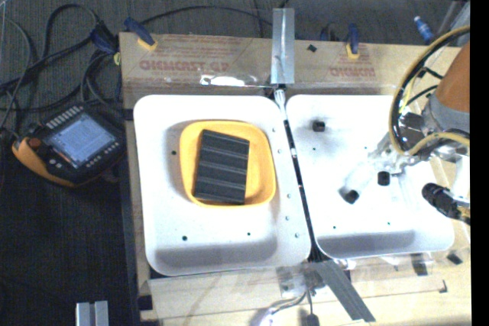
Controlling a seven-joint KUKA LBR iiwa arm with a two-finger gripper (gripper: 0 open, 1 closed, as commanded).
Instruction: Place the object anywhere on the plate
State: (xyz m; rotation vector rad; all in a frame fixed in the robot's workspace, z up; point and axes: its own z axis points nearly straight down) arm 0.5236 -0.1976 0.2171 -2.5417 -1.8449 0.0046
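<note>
— Black ridged block (222,166): where is it?
— Lying on the yellow plate (263,156), middle of the left bin (153,187).
— And the gripper (365,179)?
— Over the right bin (336,233), toward three o'clock; fingers apart, gripping nothing.

We see a dark ribbed block (222,166) lying flat on the yellow plate (263,164), which sits in the left bin (157,233). Right of that plate, over the right bin (367,237), the gripper (365,187) hangs with its two dark-tipped fingers (351,195) apart and nothing between them. A small black piece (318,125) lies on that bin's floor, well right of the plate.
</note>
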